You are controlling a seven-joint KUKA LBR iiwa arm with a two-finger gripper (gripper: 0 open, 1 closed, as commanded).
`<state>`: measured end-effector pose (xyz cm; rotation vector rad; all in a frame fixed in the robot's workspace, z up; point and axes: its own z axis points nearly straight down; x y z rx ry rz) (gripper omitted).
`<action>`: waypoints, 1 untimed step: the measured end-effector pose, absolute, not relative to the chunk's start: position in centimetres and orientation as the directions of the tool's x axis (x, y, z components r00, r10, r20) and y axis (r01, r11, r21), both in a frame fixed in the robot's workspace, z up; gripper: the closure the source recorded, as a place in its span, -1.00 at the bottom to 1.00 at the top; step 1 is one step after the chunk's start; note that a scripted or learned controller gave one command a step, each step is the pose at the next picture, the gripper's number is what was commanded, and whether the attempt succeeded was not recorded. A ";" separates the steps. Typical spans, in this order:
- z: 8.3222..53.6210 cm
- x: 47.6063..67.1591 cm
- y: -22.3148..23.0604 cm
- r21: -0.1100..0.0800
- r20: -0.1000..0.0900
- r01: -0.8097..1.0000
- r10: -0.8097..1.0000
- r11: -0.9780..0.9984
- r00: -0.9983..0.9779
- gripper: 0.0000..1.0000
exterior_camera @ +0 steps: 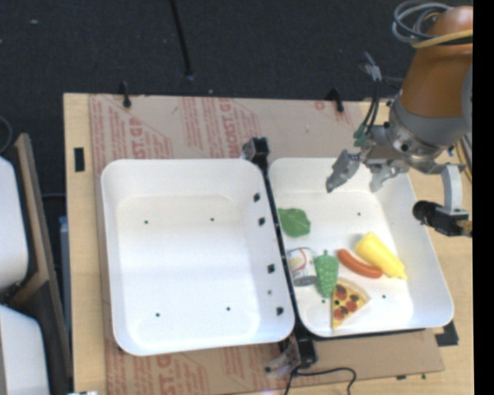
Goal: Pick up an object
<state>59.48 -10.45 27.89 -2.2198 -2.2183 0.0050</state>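
Above right bin (412, 220), gripper (361, 175) agape, unladen

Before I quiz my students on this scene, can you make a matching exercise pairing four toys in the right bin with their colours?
Things:
1. leaf
2. sausage
3. corn
4. pizza

Colours:
A. yellow
B. tan with red spots
C. green
D. red-orange

Pairs: 1-C, 2-D, 3-A, 4-B
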 end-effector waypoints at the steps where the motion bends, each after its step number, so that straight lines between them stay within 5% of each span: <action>1: 28.1 59.5 -10.4 -0.001 0.000 1.000 1.000 0.000 0.000 -1.00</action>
